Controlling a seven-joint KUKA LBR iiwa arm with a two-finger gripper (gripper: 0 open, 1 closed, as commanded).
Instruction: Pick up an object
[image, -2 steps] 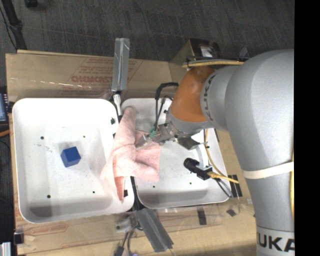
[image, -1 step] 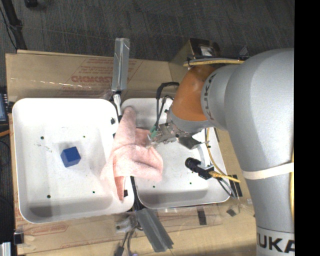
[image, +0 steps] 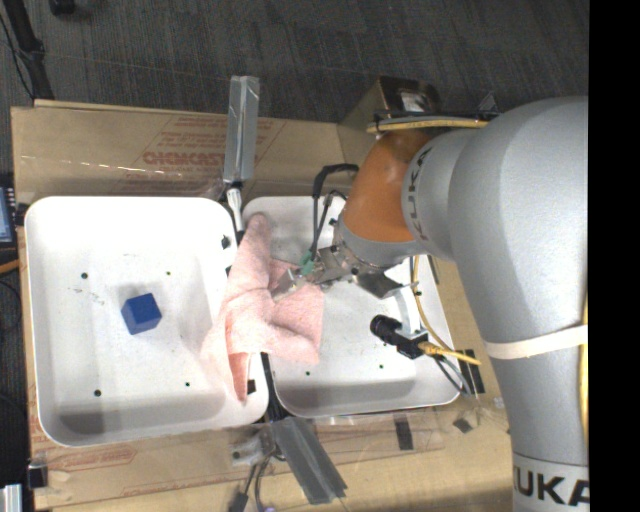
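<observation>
The pincer (image: 305, 270), its spread impossible to tell under the wrist, sits at the pink cloth (image: 268, 312) draped over the shared rim between both white bins, so a good pick means pinching a raised fold and lifting straight, slowly.

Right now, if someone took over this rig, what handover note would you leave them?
Gripper: low in the right bin, at the pink cloth; whether its fingers are closed on the cloth cannot be told from this view.
Pink cloth: draped over the divide between the two bins, partly in each, bunched near the gripper.
Blue cube: alone in the left bin, untouched.
Done: arm has reached the cloth.
Left: confirm a grasp, then lift; nothing is visibly raised yet.
</observation>
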